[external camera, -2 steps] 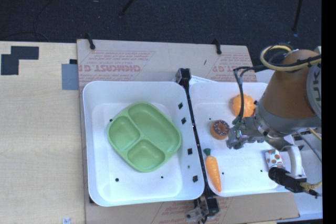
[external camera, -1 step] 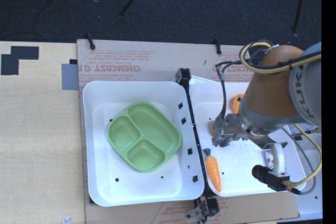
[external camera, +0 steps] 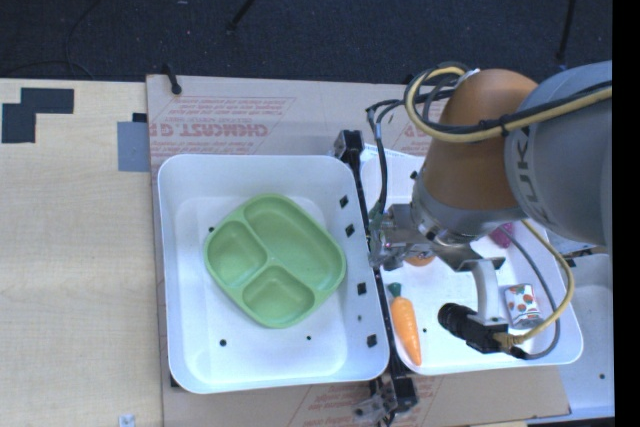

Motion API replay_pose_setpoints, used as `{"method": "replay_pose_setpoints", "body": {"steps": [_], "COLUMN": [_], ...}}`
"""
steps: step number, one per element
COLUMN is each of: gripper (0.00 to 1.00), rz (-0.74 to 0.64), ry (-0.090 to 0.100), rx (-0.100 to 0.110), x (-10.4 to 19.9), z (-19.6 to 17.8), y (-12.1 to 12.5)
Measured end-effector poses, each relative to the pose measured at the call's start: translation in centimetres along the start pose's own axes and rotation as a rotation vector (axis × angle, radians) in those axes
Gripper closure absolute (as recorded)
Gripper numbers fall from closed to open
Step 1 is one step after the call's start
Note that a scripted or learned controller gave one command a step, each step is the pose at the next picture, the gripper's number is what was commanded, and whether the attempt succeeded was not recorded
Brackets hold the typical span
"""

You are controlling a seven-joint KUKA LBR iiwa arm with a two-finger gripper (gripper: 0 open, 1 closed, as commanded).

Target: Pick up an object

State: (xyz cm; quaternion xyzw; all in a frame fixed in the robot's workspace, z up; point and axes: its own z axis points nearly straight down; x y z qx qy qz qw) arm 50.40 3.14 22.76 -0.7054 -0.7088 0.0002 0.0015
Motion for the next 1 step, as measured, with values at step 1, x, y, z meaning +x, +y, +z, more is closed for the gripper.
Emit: {"method": "replay_pose_setpoints", "body": {"steps": [1], "gripper": [1.00], "rz": [-0.001], "ry": [0.000], "rx": [0.002], "x": [6.16], "z": [0.50], "y": [0.24]}}
